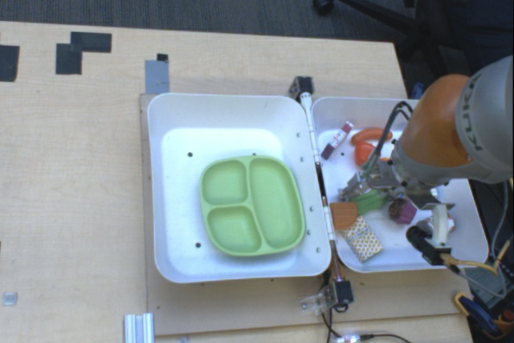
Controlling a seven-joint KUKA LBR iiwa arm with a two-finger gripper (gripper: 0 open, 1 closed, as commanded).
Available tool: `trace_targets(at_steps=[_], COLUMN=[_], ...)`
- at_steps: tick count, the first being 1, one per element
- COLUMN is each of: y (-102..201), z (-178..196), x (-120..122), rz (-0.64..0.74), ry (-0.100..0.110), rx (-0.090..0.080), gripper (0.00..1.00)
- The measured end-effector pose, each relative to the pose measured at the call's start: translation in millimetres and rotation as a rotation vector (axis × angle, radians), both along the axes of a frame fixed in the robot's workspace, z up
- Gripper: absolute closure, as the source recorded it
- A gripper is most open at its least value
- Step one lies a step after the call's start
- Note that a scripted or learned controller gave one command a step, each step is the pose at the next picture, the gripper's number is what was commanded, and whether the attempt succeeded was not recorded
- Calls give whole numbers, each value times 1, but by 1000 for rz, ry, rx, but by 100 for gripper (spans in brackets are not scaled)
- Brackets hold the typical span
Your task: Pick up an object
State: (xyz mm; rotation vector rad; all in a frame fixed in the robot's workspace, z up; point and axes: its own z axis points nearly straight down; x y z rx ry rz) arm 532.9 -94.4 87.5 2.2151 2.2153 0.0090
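My gripper (356, 190) is low in the right bin (474, 213), near its left wall. It hangs just above a green object (371, 202) and an orange-brown block (344, 214). A purple object (402, 210) lies right of the gripper. In front of the block rests a tan patterned packet (363, 239). Toward the back of the bin are a red-orange object (367, 138) and a small pink and white tube (336, 142). The arm hides part of the bin's middle.
The left bin (173, 197) holds a light green divided plate (252, 206). A thin ridge (319, 181) separates the two bins. An office chair base (361, 4) stands on the carpet beyond the bench.
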Motion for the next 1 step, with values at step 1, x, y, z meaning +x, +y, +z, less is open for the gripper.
trace_targets(at_steps=[1], y=[0], z=[12], x=[2], rz=[1], ry=[-6], rx=[0], gripper=[100])
